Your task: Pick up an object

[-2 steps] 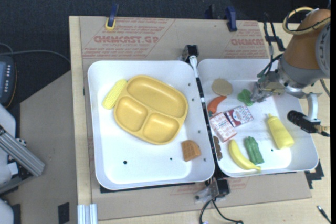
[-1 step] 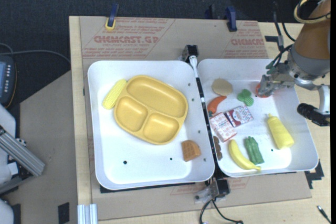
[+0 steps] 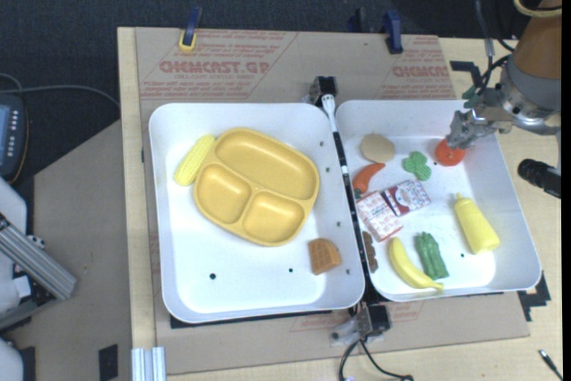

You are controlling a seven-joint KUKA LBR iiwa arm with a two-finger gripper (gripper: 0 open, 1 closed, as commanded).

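Banana (image 3: 409, 264) beside right bin's (image 3: 526, 238) near rim

Two white bins side by side on the worktop: the left bin (image 3: 169, 192) and the right bin (image 3: 513, 210). In the left bin three things: one yellow divided tray (image 3: 256, 185), one corn cob (image 3: 194, 159), one small waffle (image 3: 325, 255). In the right bin eight: one beige bun (image 3: 377, 146), one red pepper (image 3: 367, 175), one green broccoli piece (image 3: 416, 164), one red tomato (image 3: 451, 154), one red-and-white packet (image 3: 393, 207), one yellow mustard bottle (image 3: 475, 224), one banana (image 3: 409, 266), one green pickle (image 3: 433, 255).
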